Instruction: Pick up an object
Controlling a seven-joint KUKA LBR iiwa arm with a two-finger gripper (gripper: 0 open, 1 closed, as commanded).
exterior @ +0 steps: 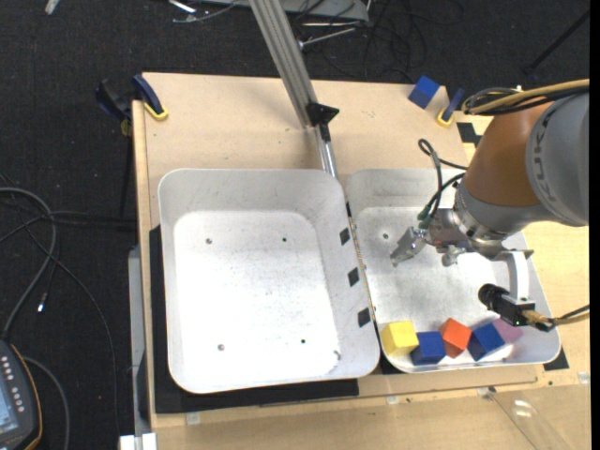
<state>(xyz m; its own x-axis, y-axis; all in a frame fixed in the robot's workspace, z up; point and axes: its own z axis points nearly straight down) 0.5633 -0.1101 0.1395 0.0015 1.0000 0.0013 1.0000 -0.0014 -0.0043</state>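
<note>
**Fingers spread, nothing between them, over the right bin**

The fingers [405,248] stand apart at a moderate spread, and we see nothing between them; white bin floor shows in the gap. The gripper [424,247] sits above the middle of the right bin [375,187], tips pointing toward the divider between the two bins. We cannot tell whether the tips touch the floor.

Behind the gripper we note the wrist and the orange band [502,162], then the grey arm [562,157] running off to the right. Thin cables [436,172] loop down to the wrist.

The blocks are all huddled along the near rim of the right bin, well apart from the gripper. From left to right we log a yellow block [399,335], a blue block [428,347] just beside it, an orange block [456,335], a second blue block [487,340], and a pale pink block [508,332] half hidden at the corner. A black fitting [497,298] hangs near them on the right.

The left bin [187,195] lies alongside, its floor speckled. On the wooden bench [234,111], at the far right corner, we see a stray blue cube [424,90]. A metal pole [281,45] slants in from the top.
</note>
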